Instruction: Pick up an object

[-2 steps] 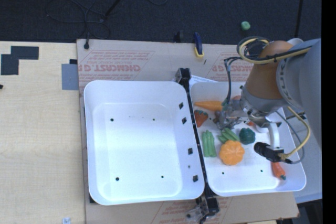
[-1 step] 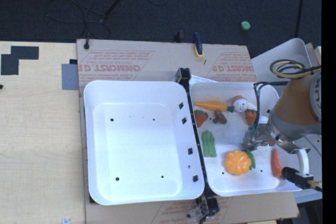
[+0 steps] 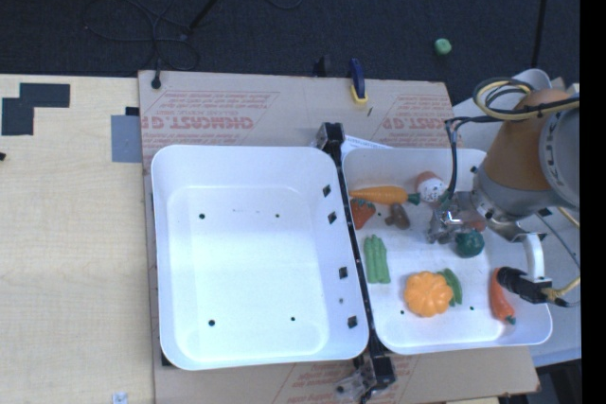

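The right bin (image 3: pixel 530 336) holds several toy foods. An orange carrot (image 3: pixel 379 195) lies near its far left, with a red piece (image 3: pixel 362 214) and a small brown piece (image 3: pixel 398 218) just below it. A white and red ball (image 3: pixel 429 186) sits further right. A green cucumber (image 3: pixel 377 258) lies beside the divider. An orange pumpkin (image 3: pixel 427 293) sits toward the front, a small green piece (image 3: pixel 452 286) against it. A red pepper (image 3: pixel 502 300) rests at the right edge. My gripper (image 3: pixel 444 227) is low in the bin, right beside a dark green round thing (image 3: pixel 470 245).
The left white bin (image 3: pixel 166 203) sits beside the right one, a black divider rail (image 3: pixel 346 241) between them. Both rest on cardboard (image 3: pixel 237 114) with a blue clamp (image 3: pixel 358 80) at its far edge. The arm's orange band (image 3: pixel 516 151) hangs over the right bin's far right corner.
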{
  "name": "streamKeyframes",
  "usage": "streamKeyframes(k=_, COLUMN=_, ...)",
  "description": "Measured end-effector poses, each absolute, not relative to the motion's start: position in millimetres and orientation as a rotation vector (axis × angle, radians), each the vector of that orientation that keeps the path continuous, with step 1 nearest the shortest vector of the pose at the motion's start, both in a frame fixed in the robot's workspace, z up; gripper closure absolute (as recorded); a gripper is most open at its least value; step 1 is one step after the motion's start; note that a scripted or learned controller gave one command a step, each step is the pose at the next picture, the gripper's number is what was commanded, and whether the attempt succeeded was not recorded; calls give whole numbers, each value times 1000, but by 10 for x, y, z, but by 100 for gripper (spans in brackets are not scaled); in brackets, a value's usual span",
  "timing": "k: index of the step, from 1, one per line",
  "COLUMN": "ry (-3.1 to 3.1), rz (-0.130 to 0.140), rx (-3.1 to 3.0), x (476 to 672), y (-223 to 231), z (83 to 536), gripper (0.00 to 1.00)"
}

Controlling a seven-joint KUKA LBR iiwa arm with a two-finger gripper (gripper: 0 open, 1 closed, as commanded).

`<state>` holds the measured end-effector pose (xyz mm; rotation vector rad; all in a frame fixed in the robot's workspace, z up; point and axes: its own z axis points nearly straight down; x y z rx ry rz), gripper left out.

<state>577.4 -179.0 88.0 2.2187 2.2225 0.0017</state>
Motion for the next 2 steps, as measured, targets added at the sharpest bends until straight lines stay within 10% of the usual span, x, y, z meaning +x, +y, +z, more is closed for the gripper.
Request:
streamKeyframes(k=1, ry=2228, rz=4, rx=2214, x=6359, y=-1209, z=880, gripper=100)
streamKeyframes(k=2, ry=2226, rz=-3, rx=2220, x=6329, y=-1240, z=875, gripper=0)
